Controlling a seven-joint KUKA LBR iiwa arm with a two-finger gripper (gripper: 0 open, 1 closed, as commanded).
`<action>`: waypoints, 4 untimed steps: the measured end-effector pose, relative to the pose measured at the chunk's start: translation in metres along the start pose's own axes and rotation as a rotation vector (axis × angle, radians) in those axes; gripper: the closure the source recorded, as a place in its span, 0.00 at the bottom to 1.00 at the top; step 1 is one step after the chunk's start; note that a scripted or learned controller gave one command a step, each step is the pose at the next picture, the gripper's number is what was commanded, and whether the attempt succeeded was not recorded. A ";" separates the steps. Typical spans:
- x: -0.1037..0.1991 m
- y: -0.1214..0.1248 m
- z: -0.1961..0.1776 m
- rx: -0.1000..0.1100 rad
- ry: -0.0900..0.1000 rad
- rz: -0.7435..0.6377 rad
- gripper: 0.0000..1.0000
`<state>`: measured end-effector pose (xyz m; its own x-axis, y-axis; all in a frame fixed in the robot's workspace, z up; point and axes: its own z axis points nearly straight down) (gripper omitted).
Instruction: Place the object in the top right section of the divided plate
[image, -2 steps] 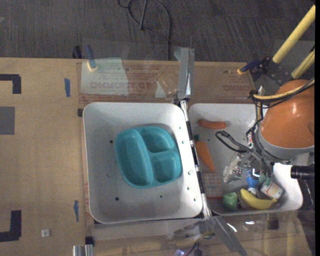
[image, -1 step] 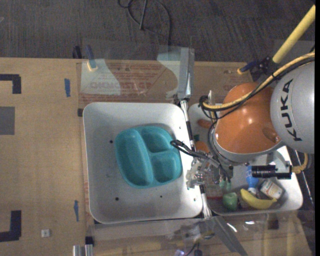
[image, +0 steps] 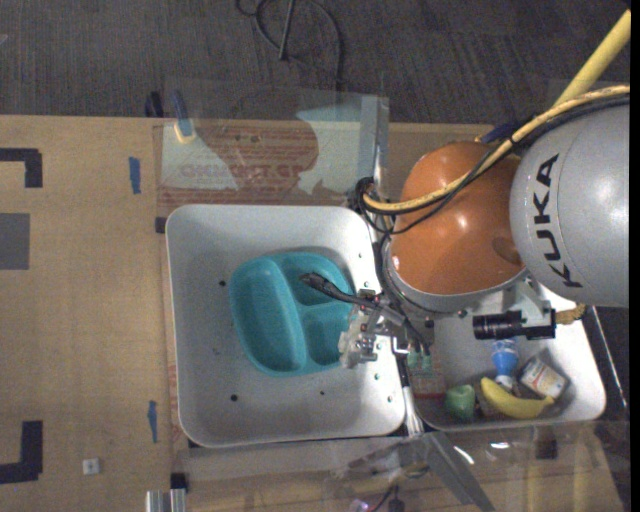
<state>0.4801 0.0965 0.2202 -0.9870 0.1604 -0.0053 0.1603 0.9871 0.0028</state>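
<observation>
We cannot tell the state of the jaws of the gripper (image: 358, 340) at the divided plate's (image: 285, 312) four o'clock edge; the object seems small, probably light.

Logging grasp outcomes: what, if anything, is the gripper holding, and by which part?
Cannot be told: the gripper sits over the teal divided plastic plate, too small and cluttered to show any held object.

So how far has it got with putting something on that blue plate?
Done: the gripper has been brought over the divided plate in the left bin. In hand: I can't make out anything held. Left: the plate's sections look bare; banana and green apple sit in the right bin.
</observation>
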 end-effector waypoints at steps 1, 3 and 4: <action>-0.001 0.001 -0.010 -0.003 -0.006 -0.001 1.00; -0.022 0.004 -0.023 0.000 -0.001 0.029 1.00; -0.009 -0.057 0.035 0.001 0.003 -0.212 1.00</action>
